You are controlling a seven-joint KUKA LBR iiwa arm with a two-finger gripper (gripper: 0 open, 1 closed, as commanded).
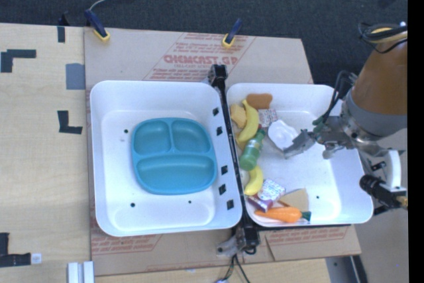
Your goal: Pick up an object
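My gripper [311,146] hangs over the middle of the right bin [344,199], open, with nothing between its fingers. Just left of its nearer finger [295,144] lies a white crumpled item [281,134]. Along the bin's left side lie a yellow banana [249,120], a brown bun-like piece [260,101], a green bottle [251,152] and a small yellow piece [254,182]. At the front sit a shiny packet [270,191], a tan wedge [299,198] and an orange carrot [283,214].
The left bin [109,209] holds a blue divided plate [174,155]. A black divider clip [218,74] sits where the two bins meet. The grey and orange arm [381,93] fills the bench's right side. Cardboard lies under both bins.
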